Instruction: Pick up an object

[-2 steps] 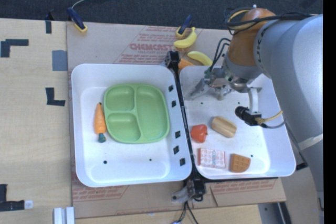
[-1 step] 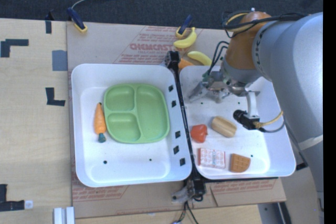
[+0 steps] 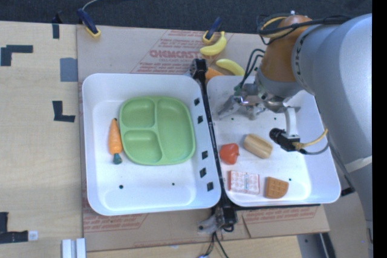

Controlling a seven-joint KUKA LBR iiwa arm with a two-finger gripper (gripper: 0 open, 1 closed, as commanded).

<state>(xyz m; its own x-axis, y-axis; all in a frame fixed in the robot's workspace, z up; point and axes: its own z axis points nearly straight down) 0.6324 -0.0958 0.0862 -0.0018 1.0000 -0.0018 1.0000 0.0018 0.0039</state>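
Your gripper (image 3: 233,107) sits low in the right bin (image 3: 314,190), its fingers spread open on nothing. The bread roll (image 3: 258,145) lies just nearer and to their right, long axis slanting left-far to right-near; the red tomato (image 3: 228,153) sits directly nearer.

Gripper (image 3: 242,103) fingertips too small and cluttered, couldn't tell what was going on between them. Arm (image 3: 338,81) ran off right edge, upper links cut. Wrist blocked part of right bin (image 3: 314,190) far wall behind gripper. Orange thing (image 3: 211,74) up-left of gripper half hidden by bin divider, shape unclear. Banana (image 3: 230,66) just above gripper partly tucked behind cable. Packet (image 3: 243,182) below gripper, print too blurry to read.
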